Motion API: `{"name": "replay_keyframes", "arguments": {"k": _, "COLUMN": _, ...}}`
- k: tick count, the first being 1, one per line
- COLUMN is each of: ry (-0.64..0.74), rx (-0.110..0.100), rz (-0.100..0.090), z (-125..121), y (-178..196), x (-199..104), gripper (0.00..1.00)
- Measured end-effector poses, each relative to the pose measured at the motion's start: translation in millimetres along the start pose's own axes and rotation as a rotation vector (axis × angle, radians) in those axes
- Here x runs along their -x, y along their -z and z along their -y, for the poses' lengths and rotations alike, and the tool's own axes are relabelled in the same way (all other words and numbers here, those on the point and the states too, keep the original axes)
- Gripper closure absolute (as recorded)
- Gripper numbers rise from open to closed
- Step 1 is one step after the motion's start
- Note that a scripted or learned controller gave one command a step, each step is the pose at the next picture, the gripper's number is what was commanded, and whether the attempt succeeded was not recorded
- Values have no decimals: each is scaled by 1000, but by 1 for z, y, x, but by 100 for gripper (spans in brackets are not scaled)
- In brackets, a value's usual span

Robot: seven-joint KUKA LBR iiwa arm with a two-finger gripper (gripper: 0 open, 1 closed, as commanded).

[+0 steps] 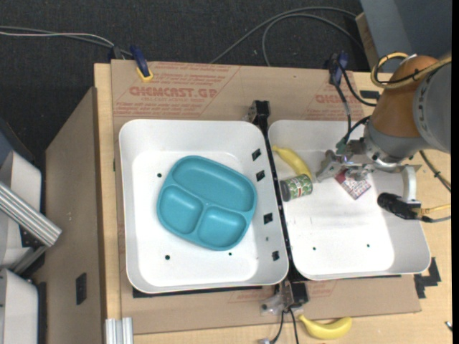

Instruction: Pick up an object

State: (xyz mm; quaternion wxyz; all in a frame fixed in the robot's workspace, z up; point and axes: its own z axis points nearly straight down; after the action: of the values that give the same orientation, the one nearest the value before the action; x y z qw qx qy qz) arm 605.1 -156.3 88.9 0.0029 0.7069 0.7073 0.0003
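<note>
Two shallow white bins sit side by side on the cardboard-covered desk [179,77]. The left bin [136,192] holds a teal divided plate [206,202], lying flat a little left of the frame's centre. The right bin [358,249] holds three things in its upper half: a yellow banana [292,160] near its upper left corner, a small green-labelled can [296,187] lying on its side just below the banana and close to the wall between the bins, and a small flat packet with a red-and-white pattern [354,185] further right.

The arm comes in from the upper right of the frame, its orange band [401,95] over the right bin's upper edge. The claw [344,165] hangs low over the upper middle of the right bin, just above and touching or nearly touching the patterned packet; which of the two cannot be made out. Whether its fingers are apart or together cannot be told, since the wrist and cabling cover them.

Another banana [328,327] lies outside the bins at the bottom edge of the frame, below the right bin.
</note>
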Motion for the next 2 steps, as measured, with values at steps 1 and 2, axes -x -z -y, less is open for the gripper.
{"name": "replay_keyframes", "arguments": {"k": 1, "ry": 0, "rx": 14, "rz": 7, "z": -3, "y": 16, "x": 3, "gripper": 100}}
{"name": "replay_keyframes", "arguments": {"k": 2, "ry": 1, "rx": 2, "rz": -3, "z": 3, "y": 76, "x": -2, "gripper": 100}}
